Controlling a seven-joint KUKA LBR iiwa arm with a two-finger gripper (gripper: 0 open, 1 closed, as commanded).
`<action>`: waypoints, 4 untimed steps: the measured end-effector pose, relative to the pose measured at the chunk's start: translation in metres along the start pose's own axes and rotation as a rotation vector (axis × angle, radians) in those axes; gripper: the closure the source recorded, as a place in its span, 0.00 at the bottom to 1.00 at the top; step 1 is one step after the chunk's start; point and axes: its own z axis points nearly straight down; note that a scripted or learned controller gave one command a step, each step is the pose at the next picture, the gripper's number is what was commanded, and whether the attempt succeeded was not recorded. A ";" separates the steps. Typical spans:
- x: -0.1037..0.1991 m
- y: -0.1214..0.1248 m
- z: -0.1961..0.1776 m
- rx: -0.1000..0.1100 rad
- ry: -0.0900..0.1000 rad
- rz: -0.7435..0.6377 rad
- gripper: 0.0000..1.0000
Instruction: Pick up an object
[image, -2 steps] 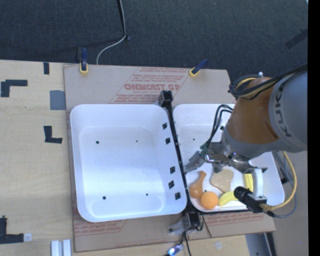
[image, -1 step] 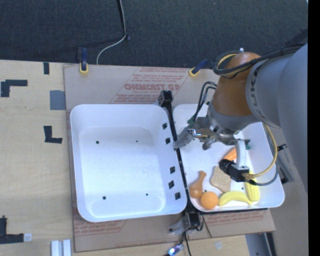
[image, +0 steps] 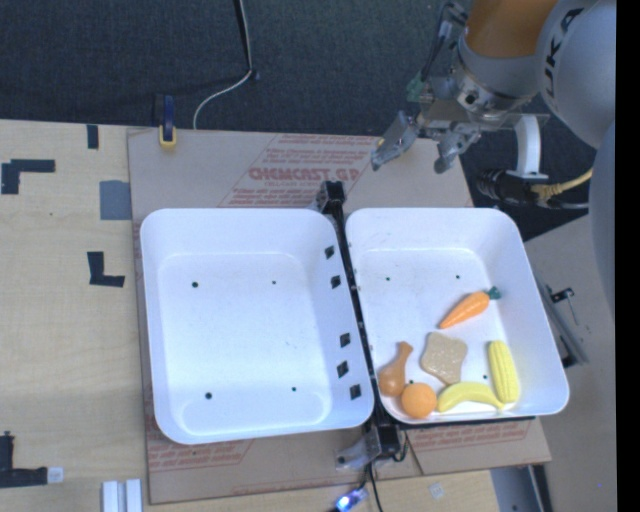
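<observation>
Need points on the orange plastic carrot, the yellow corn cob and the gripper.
Orange plastic carrot (image: 465, 309), camera view, middle of its body.
Yellow corn cob (image: 503, 371), camera view, middle of the cob.
Gripper (image: 418, 150), camera view, midway between the open jaws' tips.

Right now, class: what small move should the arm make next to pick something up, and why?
Probably bring the hand toward the carrot in the right bin. The hand hangs open above the bin's far edge, holding nothing, and the carrot lies apart from the other items.
</observation>
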 end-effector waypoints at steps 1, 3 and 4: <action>0.000 -0.004 0.000 0.023 -0.001 0.002 1.00; 0.076 -0.137 -0.043 0.017 0.005 -0.003 1.00; 0.101 -0.125 -0.118 0.014 0.004 -0.001 1.00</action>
